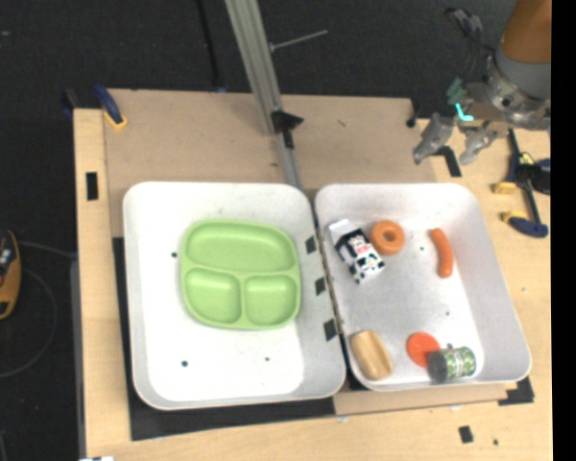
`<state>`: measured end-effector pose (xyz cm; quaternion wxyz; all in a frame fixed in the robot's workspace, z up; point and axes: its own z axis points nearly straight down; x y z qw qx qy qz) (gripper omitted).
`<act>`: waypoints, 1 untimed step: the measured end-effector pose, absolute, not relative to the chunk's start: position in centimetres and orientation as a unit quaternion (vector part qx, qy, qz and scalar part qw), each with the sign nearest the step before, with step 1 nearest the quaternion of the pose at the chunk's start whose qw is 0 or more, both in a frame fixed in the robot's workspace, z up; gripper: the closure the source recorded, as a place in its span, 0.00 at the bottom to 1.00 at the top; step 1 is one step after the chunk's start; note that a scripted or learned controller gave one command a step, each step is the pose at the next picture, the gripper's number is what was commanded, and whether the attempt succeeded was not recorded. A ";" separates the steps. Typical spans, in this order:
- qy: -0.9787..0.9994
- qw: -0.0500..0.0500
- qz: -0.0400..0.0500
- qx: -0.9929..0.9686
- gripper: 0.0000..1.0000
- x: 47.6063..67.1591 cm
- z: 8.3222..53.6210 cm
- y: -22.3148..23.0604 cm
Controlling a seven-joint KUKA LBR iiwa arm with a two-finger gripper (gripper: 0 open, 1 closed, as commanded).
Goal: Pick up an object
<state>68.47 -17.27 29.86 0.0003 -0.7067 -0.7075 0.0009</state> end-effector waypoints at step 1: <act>-0.708 -0.001 0.000 -0.707 0.00 68.5 30.0 -17.3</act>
